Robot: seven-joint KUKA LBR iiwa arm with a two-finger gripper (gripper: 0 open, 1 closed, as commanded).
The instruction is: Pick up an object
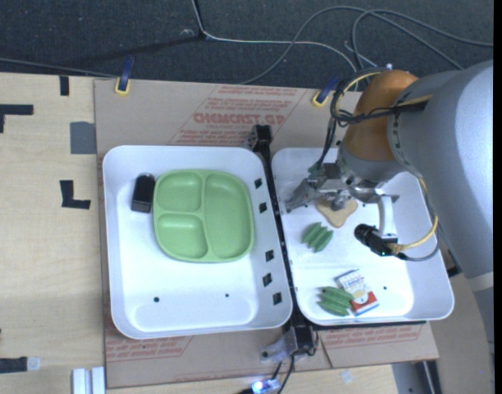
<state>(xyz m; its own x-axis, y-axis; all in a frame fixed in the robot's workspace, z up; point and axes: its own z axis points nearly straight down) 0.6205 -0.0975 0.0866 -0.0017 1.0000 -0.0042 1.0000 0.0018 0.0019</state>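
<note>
While the gripper (pixel 329 194) hovered over the right-hand shallow white bin (pixel 423 302), its 2 fingers looked spread and empty. A tan, flat wedge-shaped piece (pixel 339 213) lay just below them. Descending squarely before closing seemed wise.

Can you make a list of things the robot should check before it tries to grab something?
1. Things to grab in the right bin: ok. A tan piece, a green piece, another green piece and a small packet lie there.
2. Gripper over a thing: ok, it sits near the tan piece.
3. Something already held: cannot tell.
4. Neighbours clear of the tan piece: ok, the nearest green piece lies apart.
5. Cable out of the way: not ok, it hangs over the right bin.
6. Left bin: ok, the green plate and black block lie away from the arm.
</note>
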